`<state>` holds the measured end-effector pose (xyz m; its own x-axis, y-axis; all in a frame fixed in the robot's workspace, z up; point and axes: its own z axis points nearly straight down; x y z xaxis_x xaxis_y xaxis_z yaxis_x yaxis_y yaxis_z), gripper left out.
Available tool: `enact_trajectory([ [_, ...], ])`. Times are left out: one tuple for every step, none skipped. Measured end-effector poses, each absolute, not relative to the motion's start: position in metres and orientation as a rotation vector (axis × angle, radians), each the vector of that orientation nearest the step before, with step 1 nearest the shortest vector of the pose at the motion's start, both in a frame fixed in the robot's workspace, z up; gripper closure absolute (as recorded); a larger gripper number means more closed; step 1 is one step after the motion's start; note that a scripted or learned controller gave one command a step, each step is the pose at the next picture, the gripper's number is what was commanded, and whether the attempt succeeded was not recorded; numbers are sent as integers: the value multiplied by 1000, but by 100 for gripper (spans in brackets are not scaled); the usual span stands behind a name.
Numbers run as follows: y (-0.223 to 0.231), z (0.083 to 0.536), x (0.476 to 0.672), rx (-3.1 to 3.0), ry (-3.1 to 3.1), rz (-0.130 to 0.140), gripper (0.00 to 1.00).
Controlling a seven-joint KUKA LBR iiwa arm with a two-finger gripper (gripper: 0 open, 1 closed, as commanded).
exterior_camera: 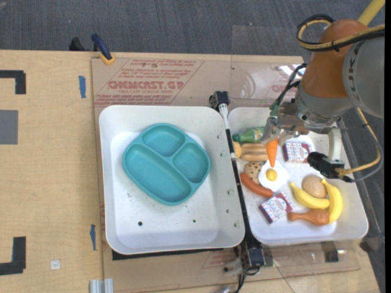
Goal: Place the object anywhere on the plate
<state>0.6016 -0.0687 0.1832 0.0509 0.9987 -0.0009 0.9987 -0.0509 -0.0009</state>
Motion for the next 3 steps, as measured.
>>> enact_trajectory([
  [0, 183, 578, -2298, -2130, 6, 100],
  [59, 253, 577, -2477, -1932, -1, 100],
  [118, 227, 590, -2599, -1765, 4, 100],
])
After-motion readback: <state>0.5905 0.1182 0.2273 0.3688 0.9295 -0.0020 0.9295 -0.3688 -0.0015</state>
